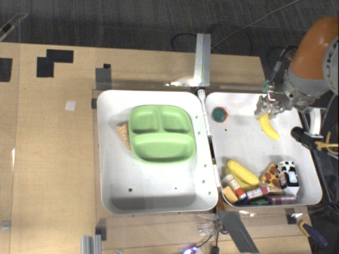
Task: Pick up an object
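Note:
My gripper (269, 108) hangs over the back of the right bin (312, 194), at the end of the grey arm with the orange band. A small yellow banana (270, 128) lies slanted directly below it, its upper end touching or just under the gripper's tip. I cannot make out whether the banana is gripped. A green and red ball (219, 114) sits to the left of the gripper, near the bin's dividing wall.
At the right bin's front lie a yellow corn cob (242, 172), a pizza slice toy (270, 176), a black and white item (287, 174) and several small pieces. The left bin (114, 194) holds a green divided plate (160, 133) over a brown piece (123, 135).

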Motion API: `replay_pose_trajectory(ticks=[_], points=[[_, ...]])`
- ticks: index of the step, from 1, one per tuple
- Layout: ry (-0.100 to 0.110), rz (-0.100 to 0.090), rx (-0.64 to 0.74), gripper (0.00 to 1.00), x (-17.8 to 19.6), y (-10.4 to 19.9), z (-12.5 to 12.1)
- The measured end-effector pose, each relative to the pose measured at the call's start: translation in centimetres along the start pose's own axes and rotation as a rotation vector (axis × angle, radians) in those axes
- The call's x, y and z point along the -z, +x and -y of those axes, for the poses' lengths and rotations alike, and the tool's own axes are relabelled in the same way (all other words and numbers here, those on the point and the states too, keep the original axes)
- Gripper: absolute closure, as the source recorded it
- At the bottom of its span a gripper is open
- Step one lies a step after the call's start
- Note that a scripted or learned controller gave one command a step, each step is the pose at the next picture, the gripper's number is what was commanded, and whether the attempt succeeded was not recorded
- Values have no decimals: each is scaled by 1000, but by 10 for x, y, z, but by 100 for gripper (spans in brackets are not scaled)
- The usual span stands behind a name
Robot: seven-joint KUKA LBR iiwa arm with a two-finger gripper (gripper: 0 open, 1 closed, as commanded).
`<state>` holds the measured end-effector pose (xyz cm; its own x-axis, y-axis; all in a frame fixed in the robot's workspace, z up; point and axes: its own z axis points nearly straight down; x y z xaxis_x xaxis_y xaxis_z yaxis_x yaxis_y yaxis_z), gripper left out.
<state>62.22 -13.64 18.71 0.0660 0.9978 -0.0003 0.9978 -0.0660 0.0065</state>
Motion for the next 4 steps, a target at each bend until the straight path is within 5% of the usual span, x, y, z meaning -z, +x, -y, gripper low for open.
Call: replay_pose_trajectory(ticks=[1, 2, 3, 4], points=[[1, 0, 98, 100, 30, -17, 21], [1, 0, 98, 0, 30, -17, 21], [-7, 1, 165, 0, -97, 22, -12], [-6, -3, 165, 100, -86, 23, -12]])
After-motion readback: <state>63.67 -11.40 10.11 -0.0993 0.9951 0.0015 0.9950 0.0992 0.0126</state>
